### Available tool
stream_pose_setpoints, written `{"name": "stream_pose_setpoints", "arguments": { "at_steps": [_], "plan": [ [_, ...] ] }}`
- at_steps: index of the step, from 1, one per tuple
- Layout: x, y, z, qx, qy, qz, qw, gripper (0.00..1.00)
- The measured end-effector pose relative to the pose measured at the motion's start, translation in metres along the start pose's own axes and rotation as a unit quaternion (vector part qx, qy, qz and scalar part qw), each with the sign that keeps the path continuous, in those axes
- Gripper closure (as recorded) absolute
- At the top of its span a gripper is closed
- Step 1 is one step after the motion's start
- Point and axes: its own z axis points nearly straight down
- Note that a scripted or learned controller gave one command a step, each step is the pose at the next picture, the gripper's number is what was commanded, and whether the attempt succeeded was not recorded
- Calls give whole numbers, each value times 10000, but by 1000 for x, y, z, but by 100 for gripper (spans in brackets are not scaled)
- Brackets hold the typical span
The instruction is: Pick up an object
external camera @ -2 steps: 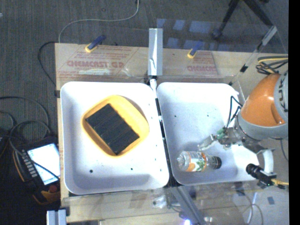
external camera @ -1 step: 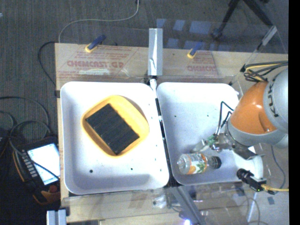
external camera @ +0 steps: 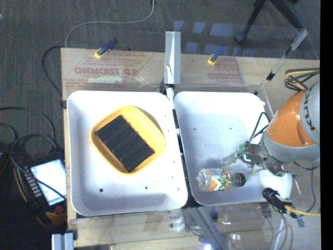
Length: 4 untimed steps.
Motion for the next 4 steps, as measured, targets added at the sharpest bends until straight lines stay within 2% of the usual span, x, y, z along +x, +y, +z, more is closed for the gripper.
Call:
{"name": "stream_pose_setpoints", "arguments": {
  "at_steps": [1, 2, 3, 4],
  "plan": [
    [54, -5, 2, -108, -42, -808, 9967, 0],
    [58, -3, -6, -98, 1, -827, 9965, 100],
    [58, -3, -6, -95, 1, -827, 9965, 0],
    [5, 36, -6, 19, -7, -869, 9962, 0]
  ]
}}
